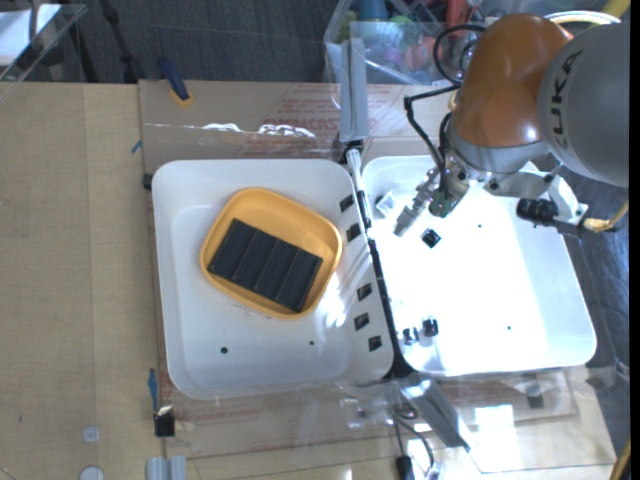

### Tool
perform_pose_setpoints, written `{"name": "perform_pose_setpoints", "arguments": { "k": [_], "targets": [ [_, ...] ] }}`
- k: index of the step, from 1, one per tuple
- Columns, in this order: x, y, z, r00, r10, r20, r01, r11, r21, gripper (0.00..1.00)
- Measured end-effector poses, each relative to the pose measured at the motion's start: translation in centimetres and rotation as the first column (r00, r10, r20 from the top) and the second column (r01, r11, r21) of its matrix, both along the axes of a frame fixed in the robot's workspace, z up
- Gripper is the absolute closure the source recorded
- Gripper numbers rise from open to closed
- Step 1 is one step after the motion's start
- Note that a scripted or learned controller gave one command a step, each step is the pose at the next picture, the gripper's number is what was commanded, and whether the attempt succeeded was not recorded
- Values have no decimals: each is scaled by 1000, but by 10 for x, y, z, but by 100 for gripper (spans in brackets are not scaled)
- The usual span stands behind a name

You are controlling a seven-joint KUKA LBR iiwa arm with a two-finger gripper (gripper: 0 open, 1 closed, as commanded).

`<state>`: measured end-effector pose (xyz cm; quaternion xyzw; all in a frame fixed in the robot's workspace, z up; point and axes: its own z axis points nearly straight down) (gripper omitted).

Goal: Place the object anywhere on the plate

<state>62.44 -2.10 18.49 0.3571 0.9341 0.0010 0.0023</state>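
Observation:
A yellow, rounded-square plate [225, 230] lies in the left bin. A black, flat, ridged rectangular object [268, 262] rests on it, covering most of its middle. My gripper [422, 212] hangs over the upper left part of the right bin, well to the right of the plate. Its two fingers stand apart, and I see nothing between them. The orange band and grey wrist rise above it at the upper right.
The left bin [190, 358] and right bin [540, 318] meet at a central divider with black clips [365, 290]. A small black piece [430, 238] lies just below the gripper, and another small dark bit [428, 326] sits lower in the right bin. Cluttered boxes stand behind.

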Motion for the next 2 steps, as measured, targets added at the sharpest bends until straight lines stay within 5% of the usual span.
{"name": "perform_pose_setpoints", "arguments": {
  "k": [1,2],
  "targets": [
    [32,53,0,993,119,0,-119,993,0,100],
    [6,75,0,983,181,-5,-181,983,1,100]
  ]
}}
